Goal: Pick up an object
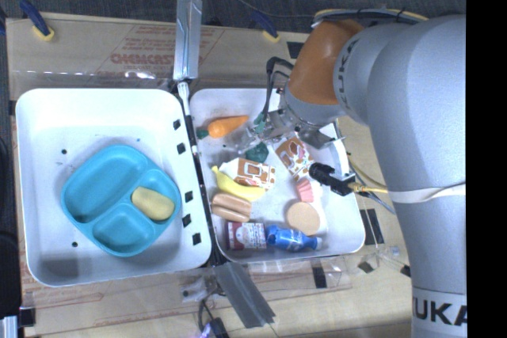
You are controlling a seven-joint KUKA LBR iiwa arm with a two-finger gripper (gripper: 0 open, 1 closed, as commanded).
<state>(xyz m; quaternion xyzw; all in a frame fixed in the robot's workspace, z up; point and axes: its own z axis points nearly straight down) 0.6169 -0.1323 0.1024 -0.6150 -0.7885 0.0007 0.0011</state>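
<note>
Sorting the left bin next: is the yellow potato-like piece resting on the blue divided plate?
Touching. The camera view shows the yellow piece lying inside a compartment of the blue plate, no gap beneath it.

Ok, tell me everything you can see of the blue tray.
The blue tray is a rounded, smooth divided dish, plastic by its look, with three compartments. It lies flat in the left bin, turned at a slant. A yellow lump, like a potato, sits in its right compartment; the other two hold nothing. The gripper is over the right bin, away from it.
</note>
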